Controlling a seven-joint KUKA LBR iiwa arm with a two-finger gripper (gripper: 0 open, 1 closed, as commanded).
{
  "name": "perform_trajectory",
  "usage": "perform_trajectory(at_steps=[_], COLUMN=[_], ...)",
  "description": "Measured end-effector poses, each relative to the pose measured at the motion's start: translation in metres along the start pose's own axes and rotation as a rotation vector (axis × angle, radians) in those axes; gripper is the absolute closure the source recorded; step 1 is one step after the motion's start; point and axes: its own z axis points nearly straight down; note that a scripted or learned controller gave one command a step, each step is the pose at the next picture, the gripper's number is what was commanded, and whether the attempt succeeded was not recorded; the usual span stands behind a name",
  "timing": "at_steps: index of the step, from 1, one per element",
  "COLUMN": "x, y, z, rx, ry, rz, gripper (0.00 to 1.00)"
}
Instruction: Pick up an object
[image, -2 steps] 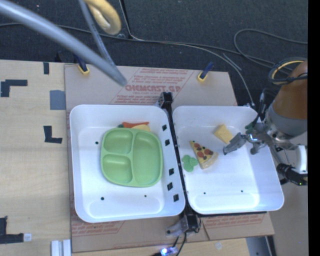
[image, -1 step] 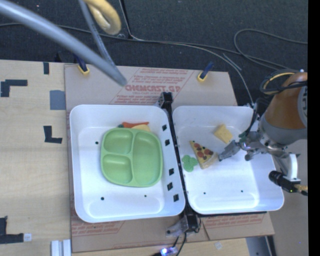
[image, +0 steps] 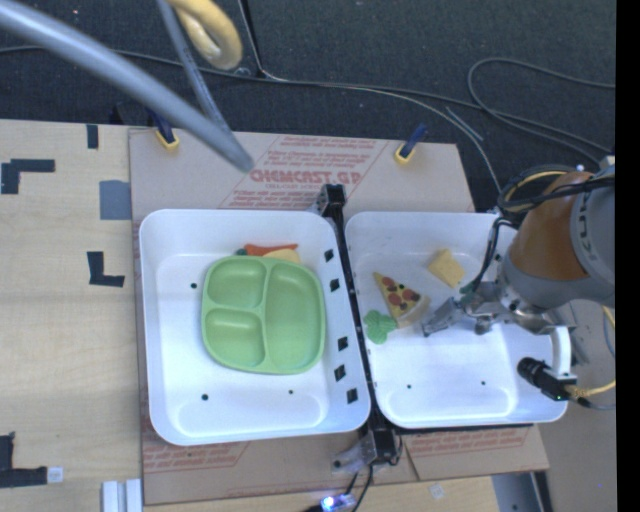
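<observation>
Over the right bin (image: 440, 405), the gripper (image: 436, 322) reaches toward the pizza slice (image: 398, 295) (likely its target); whether it grips anything, I cannot tell.

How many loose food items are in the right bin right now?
3. A pizza slice near the divider, a green piece just below it, and a yellow block toward the back. The pincer sits beside the pizza and may hide something.

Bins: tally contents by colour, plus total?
Green: 2, the divided plate in the left bin and the small green piece in the right bin
Yellow: 1, cheese wedge
Mixed: 1, pizza slice
Orange and yellow bits behind the plate: partly hidden, uncounted
Total: 4
</observation>
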Motion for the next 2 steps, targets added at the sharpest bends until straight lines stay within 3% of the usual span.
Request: perform_trajectory(at_steps=[1,2], x=[0.001,0.002], y=[0.001,0.012], z=[-0.013,-0.063], rx=[-0.002,-0.008], ry=[0.002,0.0], rz=[-0.001,-0.001], gripper=[1.0,1.0])
